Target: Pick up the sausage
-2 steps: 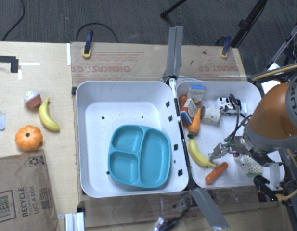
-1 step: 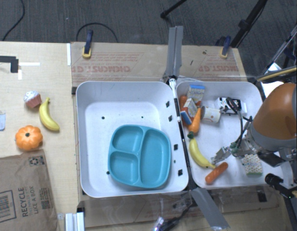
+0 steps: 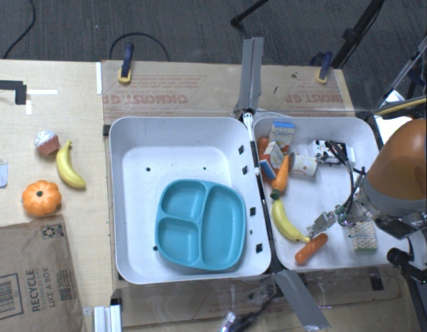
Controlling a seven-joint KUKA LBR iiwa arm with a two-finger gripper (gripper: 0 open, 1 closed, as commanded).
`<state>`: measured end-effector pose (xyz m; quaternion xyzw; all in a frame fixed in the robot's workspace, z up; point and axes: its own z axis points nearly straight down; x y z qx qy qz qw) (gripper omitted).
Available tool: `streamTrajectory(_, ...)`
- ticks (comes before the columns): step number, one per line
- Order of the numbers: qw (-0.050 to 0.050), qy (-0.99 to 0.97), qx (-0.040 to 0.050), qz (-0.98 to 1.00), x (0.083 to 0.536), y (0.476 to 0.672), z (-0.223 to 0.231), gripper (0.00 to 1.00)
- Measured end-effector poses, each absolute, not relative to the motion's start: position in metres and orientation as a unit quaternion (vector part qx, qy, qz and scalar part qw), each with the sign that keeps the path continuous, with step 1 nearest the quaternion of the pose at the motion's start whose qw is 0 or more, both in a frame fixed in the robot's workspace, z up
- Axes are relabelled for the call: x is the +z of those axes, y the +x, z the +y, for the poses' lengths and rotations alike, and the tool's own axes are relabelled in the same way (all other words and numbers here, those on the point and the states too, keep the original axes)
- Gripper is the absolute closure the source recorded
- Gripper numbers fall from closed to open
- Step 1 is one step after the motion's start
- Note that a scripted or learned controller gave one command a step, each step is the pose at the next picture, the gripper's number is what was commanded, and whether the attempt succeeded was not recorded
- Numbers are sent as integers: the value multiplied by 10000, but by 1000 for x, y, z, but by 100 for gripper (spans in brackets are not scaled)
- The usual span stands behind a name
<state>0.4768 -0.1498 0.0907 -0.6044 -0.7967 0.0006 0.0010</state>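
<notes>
- Lowest in the right bin (image 3: 369,133), the sausage (image 3: 311,248) lies at a slant near the front wall, its upper end touching the tip of a banana (image 3: 288,222).
- Just above and right of it hangs the gripper (image 3: 326,220), beside a pale sponge (image 3: 363,236).
- Whether its fingers are spread or pressed together cannot be told from this angle; nothing is seen pinched.
- Judged step: the approach, with the grasp not yet made.
- Next, it would need to lower over the sausage's middle, clear of the banana.

There are two white bins (image 3: 123,185), two bananas (image 3: 69,166), one sausage (image 3: 311,249), one carrot (image 3: 282,173), one blue divided plate (image 3: 201,225), one small pumpkin (image 3: 41,198) and one cupcake (image 3: 46,142).
</notes>
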Motion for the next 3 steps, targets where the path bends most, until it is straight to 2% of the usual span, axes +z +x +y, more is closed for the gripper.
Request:
streamTrajectory(1, 16, -5944, 6, -8042, 91, 477, -114, 0)
streamTrajectory(2, 2, -6177, 8, -7864, 191, 480, -88, 0)
streamTrajectory(3, 6, -6392, 7, -7691, 92, 477, -142, 0)
